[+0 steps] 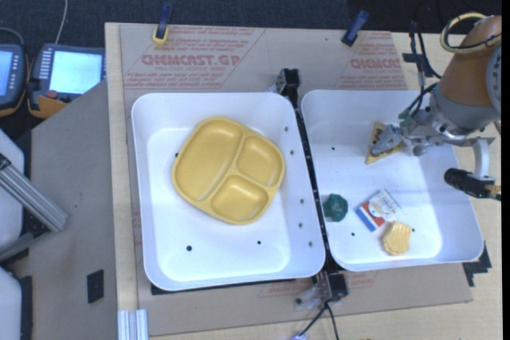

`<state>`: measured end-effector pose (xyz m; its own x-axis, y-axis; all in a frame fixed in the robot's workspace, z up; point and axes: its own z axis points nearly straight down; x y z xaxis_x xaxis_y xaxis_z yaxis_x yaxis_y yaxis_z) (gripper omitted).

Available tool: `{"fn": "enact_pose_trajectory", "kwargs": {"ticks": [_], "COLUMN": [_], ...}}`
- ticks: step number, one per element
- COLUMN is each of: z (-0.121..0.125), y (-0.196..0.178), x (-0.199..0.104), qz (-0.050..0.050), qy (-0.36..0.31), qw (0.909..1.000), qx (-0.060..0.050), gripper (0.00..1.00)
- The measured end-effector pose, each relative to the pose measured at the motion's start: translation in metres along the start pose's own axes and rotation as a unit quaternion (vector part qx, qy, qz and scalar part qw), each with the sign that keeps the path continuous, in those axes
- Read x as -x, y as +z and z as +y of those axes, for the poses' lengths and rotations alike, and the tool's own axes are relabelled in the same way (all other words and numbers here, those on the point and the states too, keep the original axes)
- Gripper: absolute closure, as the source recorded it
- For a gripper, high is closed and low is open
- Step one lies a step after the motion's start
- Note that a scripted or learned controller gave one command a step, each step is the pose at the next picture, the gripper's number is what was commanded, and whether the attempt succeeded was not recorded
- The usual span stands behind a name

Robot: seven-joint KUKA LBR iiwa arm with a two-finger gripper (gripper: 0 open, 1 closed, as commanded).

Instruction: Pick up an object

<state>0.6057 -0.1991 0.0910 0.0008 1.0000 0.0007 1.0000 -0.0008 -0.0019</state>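
My gripper reaches in from the right and hangs over the upper middle of the right bin. Its tip is right on a yellow-orange wedge, which pokes out to its left and below. The gripper body hides part of the wedge, and I cannot tell whether the two touch. Lower in that bin lie a dark green lump, a small white packet with red and blue print and a pale yellow ridged piece.
In the left bin lies a yellow divided plate. A black divider strip runs between the bins. The arm's orange band rises at the right edge, with a black part jutting over the right bin's wall.
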Motion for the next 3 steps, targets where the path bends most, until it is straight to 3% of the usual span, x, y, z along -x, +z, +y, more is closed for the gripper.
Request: {"fn": "enact_pose_trajectory", "kwargs": {"ticks": [1,3], "z": [0.002,0.003], "y": [-0.015,-0.122], "x": [0.0,0.001], "qz": [-0.001,-0.002], "qy": [-0.001,-0.001], "qw": [1.0,1.0], "qx": [0.004,0.004], "gripper": [1.0,1.0]}}
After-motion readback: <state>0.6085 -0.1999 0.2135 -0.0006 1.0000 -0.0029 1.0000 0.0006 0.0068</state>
